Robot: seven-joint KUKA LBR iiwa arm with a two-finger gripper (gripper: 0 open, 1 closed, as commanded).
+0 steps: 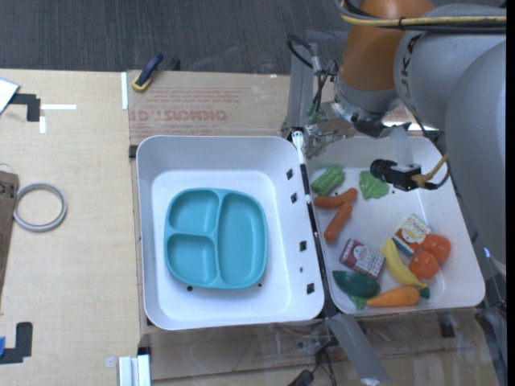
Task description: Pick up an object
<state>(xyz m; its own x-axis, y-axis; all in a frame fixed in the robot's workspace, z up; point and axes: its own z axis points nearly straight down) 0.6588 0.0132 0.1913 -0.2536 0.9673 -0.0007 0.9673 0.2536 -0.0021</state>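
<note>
Looming closest to the lens, the grey arm [471, 71] fills the upper right and bends down toward the far end of the two white bins. The left bin [153, 240] carries a teal divided plate [216, 238], lying flat and alone. The right bin [463, 215] carries everything else worth lifting. The gripper [320, 137] hangs at that bin's far left corner, just beside the rims where the two bins meet. From where I stand I cannot tell whether it is open or closed, and nothing shows in its hold.

Down in the near right corner a carrot [394, 297], a banana [399, 262], a small red box [361, 257], two tomatoes [430, 256] and a little carton [413, 230] crowd together. Nearer the gripper lie two orange sausages [339, 220], close together, and just beyond them a green leaf toy [327, 179], the nearest candidate.

My worry is that corner. A descent from this spot could, I judge, land on the rim or scrape the wall instead of reaching a toy. The leaf looks thin and low, so it may slide away rather than lift. The sausages are round and close, so a closing grip could roll one into the other. In the crowded corner a grab may pinch two things at once or squeeze a tomato out sideways.
</note>
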